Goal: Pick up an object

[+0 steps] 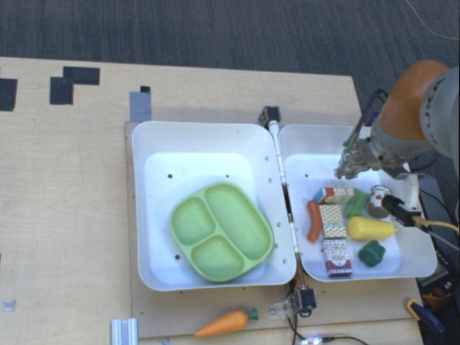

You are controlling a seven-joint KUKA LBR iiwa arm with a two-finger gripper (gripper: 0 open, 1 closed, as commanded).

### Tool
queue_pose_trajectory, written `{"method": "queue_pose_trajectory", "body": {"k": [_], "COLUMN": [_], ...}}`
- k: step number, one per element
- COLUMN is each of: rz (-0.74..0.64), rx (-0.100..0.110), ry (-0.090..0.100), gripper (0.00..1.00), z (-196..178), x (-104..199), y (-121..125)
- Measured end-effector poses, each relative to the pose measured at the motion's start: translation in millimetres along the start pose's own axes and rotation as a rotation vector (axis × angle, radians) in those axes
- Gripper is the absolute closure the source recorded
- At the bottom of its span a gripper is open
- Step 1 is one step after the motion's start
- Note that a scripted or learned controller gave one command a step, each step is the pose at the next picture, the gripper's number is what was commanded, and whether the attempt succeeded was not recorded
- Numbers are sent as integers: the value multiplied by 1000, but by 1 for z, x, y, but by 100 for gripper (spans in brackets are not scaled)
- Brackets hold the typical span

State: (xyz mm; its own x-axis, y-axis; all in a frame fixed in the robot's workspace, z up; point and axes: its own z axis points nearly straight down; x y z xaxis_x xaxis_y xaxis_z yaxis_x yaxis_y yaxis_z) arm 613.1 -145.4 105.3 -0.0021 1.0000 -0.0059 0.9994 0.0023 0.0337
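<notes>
The grey arm with its orange band [411, 106] is reaching in from the right of the frame, and its metal claw [351, 165] is hanging over the upper part of the shallow white right-hand bin [309, 149]; whether the claw is open or closed cannot be told from this angle, and nothing is showing between its tips. The objects to pick are lying clustered just below and to the right of the claw, in the lower half of that bin: a small red-and-white printed box [336, 192] sitting nearest beneath it, a green leafy plastic vegetable [356, 203] beside that, a tan patterned cracker-like box [332, 221], a red plastic sausage [314, 221] lying at the left of the group, a yellow plastic lemon-shaped piece [370, 228], a dark green plastic pepper [371, 253] and a red-and-white carton [336, 257] at the bottom. The white left-hand bin [151, 192] is holding a light green three-compartment plastic plate [221, 231]. An orange plastic carrot [225, 323] is lying on the pale wooden surface [65, 214] below the bins, at the bottom centre of the frame.
</notes>
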Motion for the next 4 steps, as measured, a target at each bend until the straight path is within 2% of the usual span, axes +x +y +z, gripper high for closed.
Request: {"method": "queue_pose_trajectory", "body": {"k": [1,2,3,4], "rz": [0,2,0,-2], "rx": [0,26,19,29], "ry": [0,5,4,6], "gripper": [0,0,100,100], "z": [0,15,4,-111], "x": [0,54,55,99], "y": [0,-87,-84,-119]}}
